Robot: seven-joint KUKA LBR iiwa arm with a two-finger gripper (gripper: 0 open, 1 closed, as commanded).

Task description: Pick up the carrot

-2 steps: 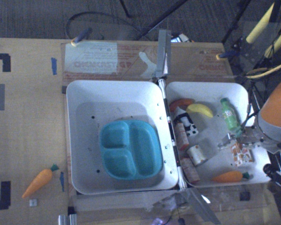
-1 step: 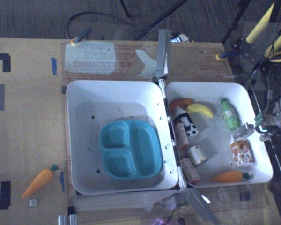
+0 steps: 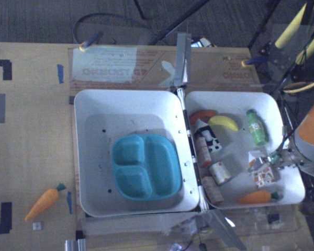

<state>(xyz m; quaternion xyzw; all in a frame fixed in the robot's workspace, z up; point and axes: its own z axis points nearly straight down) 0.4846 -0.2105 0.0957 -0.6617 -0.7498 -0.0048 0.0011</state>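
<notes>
We locate the target carrot [image 3: 256, 196] lying flat near the front wall of the right bin [image 3: 293, 192], its green top pointing right. A second carrot [image 3: 42, 203] lies on the tabletop [image 3: 26, 140], well outside the left bin [image 3: 125, 101]. The tool [image 3: 267, 163] hangs just above and behind the target, beside a small printed packet [image 3: 265, 177]; we cannot tell its state. We advise descending over the carrot's thick middle, closing across its narrow width, keeping off the bin wall and the packet, then lifting straight.
</notes>
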